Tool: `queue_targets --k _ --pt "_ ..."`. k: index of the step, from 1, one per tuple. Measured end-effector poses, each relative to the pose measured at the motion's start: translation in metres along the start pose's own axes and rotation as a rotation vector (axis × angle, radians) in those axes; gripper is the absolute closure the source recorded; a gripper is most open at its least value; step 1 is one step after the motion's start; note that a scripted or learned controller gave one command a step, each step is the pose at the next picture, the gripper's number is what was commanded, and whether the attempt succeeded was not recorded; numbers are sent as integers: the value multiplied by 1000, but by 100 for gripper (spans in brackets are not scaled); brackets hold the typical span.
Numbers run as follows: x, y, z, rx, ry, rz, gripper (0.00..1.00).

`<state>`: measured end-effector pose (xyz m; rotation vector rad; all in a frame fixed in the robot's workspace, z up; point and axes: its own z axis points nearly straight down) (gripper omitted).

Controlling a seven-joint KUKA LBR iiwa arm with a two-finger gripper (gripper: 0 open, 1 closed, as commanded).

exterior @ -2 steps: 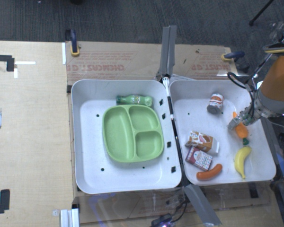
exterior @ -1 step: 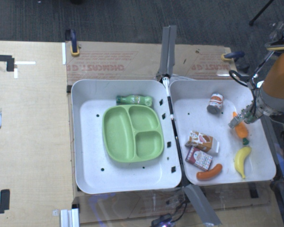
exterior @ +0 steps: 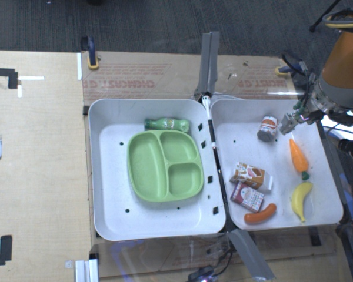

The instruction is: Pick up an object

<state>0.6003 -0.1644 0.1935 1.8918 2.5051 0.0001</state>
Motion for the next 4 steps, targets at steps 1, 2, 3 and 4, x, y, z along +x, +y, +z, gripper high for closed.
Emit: queue_targets --k 1,2,3,4 --pt "0 0 0 0 0 0 0" --pt "-33 -22 101 0 4 -29 0" --pt "-34 -49 100 -5 20 -1 0" --pt "-39 -52 91 -4 6 2 100"
